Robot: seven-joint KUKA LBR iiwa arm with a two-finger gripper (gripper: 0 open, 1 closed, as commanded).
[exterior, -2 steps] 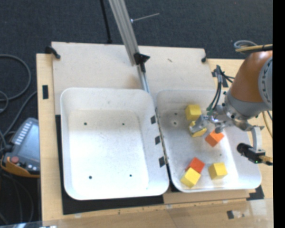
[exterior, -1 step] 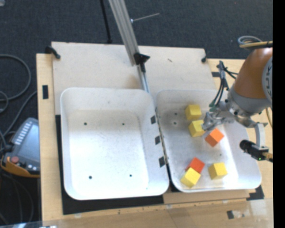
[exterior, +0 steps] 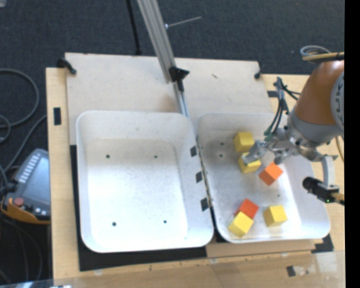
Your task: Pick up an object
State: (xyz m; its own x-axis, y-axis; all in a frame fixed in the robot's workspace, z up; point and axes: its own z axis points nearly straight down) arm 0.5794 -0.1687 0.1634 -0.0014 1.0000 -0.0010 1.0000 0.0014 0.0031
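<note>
Overhead view of a bench with two shallow white plastic bins, left bin and right bin. In the right one, the grey arm's two-finger gripper sits low over a small yellow cube; whether it grips cannot be told. An orange cube lies just beside, another yellow cube behind, three more cubes near the front

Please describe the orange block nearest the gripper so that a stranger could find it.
Look in the right bin, near its middle, just below the gripper. The orange block lies there alone, tilted. The other orange block lies nearer the front, touching a yellow block.
</note>
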